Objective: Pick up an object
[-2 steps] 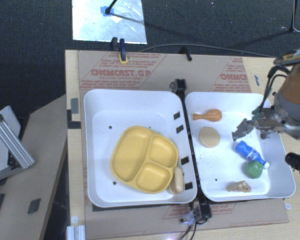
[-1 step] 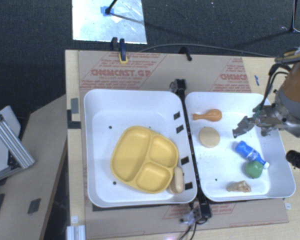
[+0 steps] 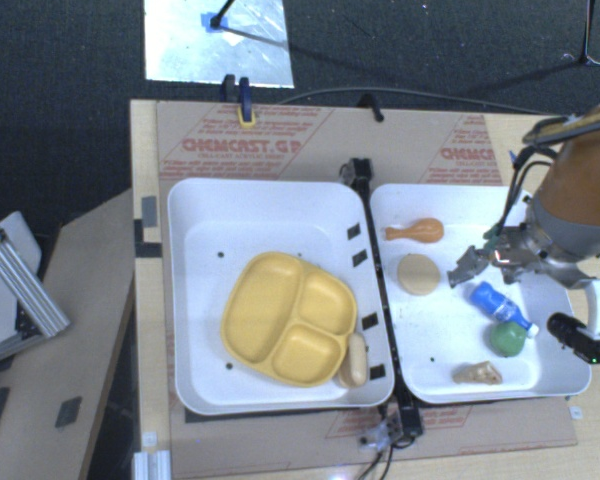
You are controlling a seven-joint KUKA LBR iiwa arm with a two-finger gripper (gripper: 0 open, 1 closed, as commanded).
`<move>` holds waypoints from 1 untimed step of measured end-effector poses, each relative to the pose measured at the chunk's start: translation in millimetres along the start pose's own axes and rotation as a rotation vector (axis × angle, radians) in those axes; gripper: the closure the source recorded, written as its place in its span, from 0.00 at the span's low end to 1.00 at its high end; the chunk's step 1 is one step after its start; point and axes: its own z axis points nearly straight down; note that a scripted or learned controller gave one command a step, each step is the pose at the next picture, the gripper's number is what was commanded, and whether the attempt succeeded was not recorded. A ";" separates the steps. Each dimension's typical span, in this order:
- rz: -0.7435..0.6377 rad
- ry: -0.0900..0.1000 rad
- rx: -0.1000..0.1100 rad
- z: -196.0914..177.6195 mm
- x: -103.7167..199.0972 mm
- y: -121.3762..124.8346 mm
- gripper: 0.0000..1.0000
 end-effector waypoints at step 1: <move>0.000 0.000 0.000 54.2 -0.1 10.4 0.00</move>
